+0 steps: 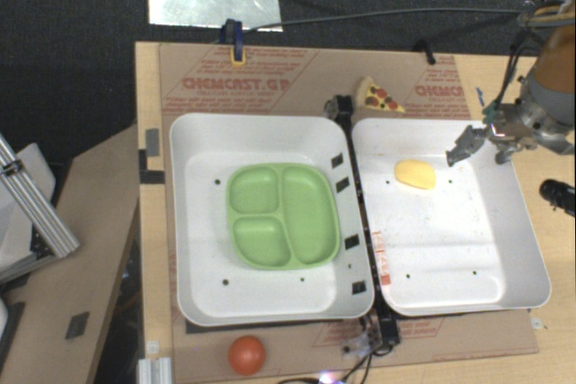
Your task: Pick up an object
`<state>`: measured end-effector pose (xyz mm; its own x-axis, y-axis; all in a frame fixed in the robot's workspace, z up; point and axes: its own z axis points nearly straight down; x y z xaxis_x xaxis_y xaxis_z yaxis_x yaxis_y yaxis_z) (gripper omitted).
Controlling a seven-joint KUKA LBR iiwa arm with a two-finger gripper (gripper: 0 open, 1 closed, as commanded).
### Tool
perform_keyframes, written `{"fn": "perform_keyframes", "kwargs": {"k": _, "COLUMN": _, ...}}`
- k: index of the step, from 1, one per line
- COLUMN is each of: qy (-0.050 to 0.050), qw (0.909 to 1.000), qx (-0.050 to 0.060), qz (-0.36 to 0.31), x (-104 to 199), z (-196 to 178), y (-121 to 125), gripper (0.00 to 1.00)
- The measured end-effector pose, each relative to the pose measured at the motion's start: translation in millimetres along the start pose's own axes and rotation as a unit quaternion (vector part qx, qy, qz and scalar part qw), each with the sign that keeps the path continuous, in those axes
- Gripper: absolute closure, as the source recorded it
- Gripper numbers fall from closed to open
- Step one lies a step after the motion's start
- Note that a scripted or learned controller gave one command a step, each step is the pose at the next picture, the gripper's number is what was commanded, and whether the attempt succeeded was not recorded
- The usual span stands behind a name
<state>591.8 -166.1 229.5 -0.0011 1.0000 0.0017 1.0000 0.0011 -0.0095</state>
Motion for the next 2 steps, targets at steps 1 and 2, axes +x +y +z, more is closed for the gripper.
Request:
{"fn": "perform_keyframes", "kwargs": {"k": 1, "qy": -0.001, "qw": 1.0000, "qx": -0.005, "qz": -0.001, "x": 0.3, "z": -6.3, "y": 2.4, "gripper": 0.00}}
{"fn": "perform_keyframes", "kwargs": {"k": 2, "qy": -0.001, "qw": 1.0000, "qx": -0.004, "qz": -0.001, "x": -0.7, "z": 35.6, "y": 6.2, "gripper": 0.00}}
